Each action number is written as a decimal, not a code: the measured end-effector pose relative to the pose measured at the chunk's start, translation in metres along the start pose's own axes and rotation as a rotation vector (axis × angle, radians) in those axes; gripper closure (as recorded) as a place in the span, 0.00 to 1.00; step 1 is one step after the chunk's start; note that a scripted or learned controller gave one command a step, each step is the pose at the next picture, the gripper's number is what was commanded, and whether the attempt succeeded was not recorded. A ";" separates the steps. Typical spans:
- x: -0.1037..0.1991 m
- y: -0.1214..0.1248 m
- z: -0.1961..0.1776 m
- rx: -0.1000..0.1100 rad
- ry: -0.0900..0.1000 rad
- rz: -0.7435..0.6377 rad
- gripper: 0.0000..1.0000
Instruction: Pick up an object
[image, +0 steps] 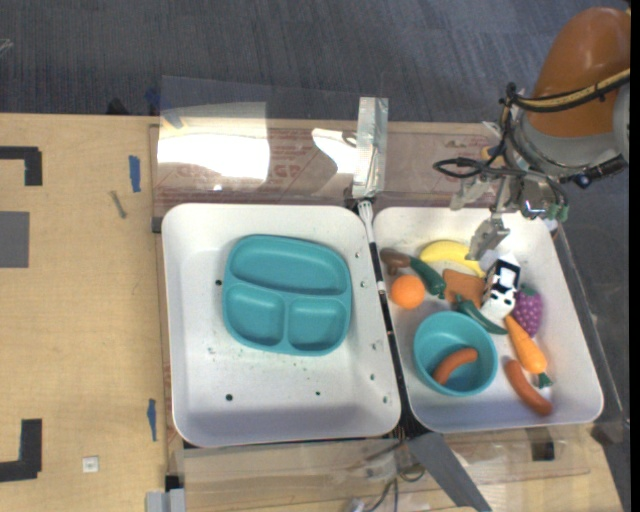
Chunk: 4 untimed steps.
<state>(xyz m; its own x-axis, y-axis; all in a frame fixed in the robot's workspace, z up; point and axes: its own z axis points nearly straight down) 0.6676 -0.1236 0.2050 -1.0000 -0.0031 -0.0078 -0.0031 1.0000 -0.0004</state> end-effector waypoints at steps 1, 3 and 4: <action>0.012 -0.001 0.104 0.001 -0.006 -0.283 0.00; 0.038 0.034 0.116 -0.001 -0.006 -0.356 0.00; 0.116 -0.019 0.111 0.000 0.004 -0.163 0.00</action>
<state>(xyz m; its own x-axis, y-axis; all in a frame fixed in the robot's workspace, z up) 0.5521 -0.1428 0.0926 -0.9862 -0.1657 -0.0038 -0.1657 0.9862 -0.0010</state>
